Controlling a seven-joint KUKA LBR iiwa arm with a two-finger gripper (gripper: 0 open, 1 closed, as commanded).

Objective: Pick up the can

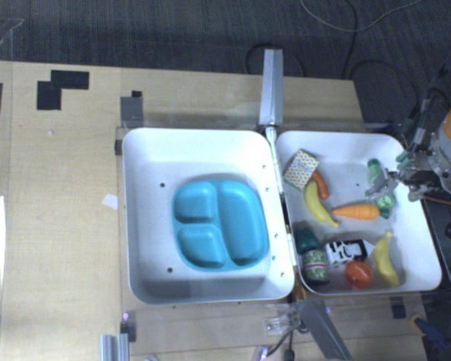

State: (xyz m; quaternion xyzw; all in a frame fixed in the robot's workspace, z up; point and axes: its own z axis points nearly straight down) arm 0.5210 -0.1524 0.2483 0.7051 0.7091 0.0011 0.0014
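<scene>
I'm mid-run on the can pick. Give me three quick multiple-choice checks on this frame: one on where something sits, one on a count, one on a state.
1. Where is the can?
A. Right bin's near-left corner
B. On the blue tray
C. On the bench outside both bins

2. How many bananas are in the right bin?
A. One
B. Two
C. Four

3. The gripper now:
A. Holds the can
B. Holds the carrot
C. Sits at the far right side, apart from the can

Answers: 1 A, it stands against the divider near the front. 2 B, one banana beside the carrot, another banana by the tomato. 3 C, the can stands alone.
</scene>
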